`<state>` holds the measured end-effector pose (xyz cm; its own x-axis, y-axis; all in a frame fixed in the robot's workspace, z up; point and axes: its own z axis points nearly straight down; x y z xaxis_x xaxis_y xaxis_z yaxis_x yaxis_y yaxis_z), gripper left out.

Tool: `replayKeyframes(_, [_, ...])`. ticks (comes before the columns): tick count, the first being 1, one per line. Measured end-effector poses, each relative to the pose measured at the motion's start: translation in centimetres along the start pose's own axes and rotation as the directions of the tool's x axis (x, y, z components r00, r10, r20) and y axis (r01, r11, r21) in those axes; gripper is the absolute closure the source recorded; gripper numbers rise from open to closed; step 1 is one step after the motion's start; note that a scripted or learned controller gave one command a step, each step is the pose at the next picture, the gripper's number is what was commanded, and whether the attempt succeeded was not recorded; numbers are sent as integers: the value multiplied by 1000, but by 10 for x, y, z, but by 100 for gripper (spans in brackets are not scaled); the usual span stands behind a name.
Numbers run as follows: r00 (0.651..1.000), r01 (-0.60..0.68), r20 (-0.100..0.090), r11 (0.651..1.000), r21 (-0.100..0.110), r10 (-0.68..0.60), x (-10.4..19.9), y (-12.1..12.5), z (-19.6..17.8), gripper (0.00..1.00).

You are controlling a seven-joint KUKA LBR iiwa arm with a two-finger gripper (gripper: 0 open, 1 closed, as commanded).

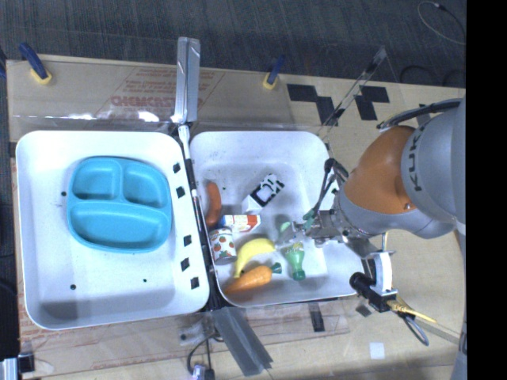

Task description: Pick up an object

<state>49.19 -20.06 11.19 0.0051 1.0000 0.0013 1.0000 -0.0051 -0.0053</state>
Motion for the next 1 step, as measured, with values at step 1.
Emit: replayKeyframes(1, [1000,7,1,1000,-1,-7,1,1,-10,100])
